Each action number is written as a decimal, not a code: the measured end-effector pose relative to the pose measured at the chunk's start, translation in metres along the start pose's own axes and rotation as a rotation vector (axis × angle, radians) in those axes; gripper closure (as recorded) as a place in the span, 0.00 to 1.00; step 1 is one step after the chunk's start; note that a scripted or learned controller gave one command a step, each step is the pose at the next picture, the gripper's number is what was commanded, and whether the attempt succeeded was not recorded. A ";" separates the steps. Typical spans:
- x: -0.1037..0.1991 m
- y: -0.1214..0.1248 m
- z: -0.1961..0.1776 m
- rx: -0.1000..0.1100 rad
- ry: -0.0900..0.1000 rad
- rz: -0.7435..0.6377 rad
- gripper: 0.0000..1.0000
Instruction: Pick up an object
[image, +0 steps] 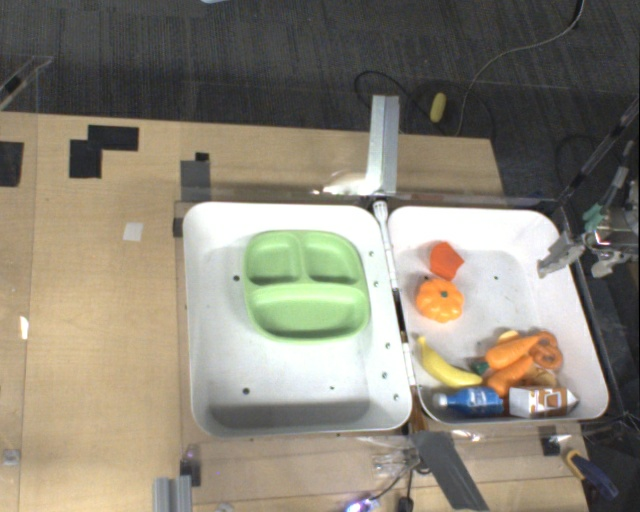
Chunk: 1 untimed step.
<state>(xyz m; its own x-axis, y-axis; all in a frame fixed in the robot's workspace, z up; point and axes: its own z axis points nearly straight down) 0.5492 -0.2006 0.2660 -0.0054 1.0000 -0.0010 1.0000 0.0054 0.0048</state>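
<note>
The right bin (520, 225) holds the toy food. A red-orange block (446, 259) lies near its back left, with a small orange pumpkin (440, 300) just in front of it. A yellow banana (445, 368), two carrots (515, 358), a blue bottle (470, 402) and a white carton (540, 402) crowd the front right corner. My gripper (588, 246) hangs over the bin's right rim, well apart from all of them, with nothing visibly in it.
The left bin (215, 330) carries a green divided plate (305, 283). A metal post (384, 140) stands behind the seam between the bins. Bare white floor lies in the right bin's back half near the gripper.
</note>
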 end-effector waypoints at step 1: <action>0.036 0.049 0.125 0.002 0.001 -0.023 0.00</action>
<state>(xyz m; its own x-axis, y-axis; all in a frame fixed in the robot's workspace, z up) 0.5983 -0.1641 0.1408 -0.0289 0.9996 -0.0001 0.9996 0.0289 0.0026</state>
